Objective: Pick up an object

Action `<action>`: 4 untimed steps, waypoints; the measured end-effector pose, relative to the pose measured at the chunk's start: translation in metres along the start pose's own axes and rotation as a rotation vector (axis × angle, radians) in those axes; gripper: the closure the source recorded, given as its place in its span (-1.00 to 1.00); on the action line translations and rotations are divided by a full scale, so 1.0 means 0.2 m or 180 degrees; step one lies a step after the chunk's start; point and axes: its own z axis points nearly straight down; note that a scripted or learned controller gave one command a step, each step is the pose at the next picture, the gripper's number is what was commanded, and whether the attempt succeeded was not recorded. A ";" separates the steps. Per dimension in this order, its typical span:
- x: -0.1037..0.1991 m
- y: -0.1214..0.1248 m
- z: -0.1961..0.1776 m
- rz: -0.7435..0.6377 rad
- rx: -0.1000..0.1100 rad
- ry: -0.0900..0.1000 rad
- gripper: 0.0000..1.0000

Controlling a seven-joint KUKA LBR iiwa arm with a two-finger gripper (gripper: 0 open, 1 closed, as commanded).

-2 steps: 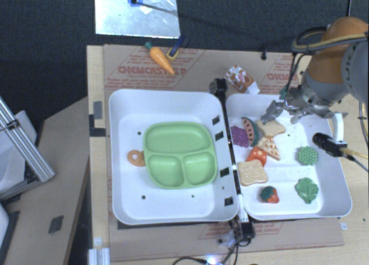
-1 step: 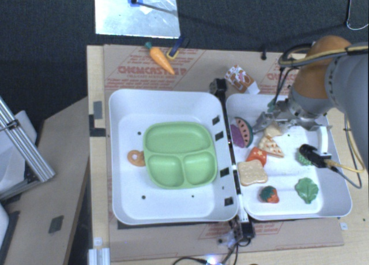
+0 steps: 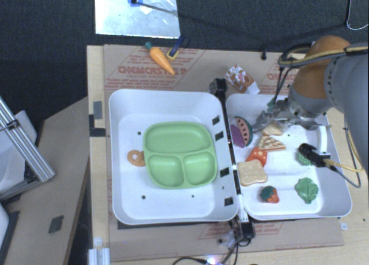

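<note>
My gripper (image 3: pixel 270 120) is low over the back part of the right bin (image 3: pixel 334 200), reaching in from the right. Directly below it lies a pale tan toy piece (image 3: pixel 273 130), touching or nearly touching the gripper. A triangular waffle-patterned slice (image 3: pixel 271 142) lies just in front of that. To the gripper's left a watermelon slice (image 3: pixel 241 131) leans by the bin wall. Nearer the front are a red pepper piece (image 3: pixel 257 156), a slice of toast (image 3: pixel 251 172), a red fruit with a green top (image 3: pixel 268 194) and a green leafy piece (image 3: pixel 307 190).
The left bin (image 3: pixel 124 114) holds a green divided plate (image 3: pixel 179 154) and a small orange ring (image 3: pixel 136 158). Behind the bins on the cardboard lie a toy carrot (image 3: pixel 161 60), a small blue and yellow thing (image 3: pixel 176 47) and a small red and white packet (image 3: pixel 239 78).
</note>
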 end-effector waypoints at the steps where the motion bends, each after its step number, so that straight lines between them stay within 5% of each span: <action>1: 0.00 0.02 -0.08 -0.0004 -0.0026 -0.0004 1.00; 3: -0.02 0.04 -0.68 -0.0006 0.0008 0.0012 1.00; 4: 0.23 0.14 -0.74 -0.0020 0.0013 0.0021 1.00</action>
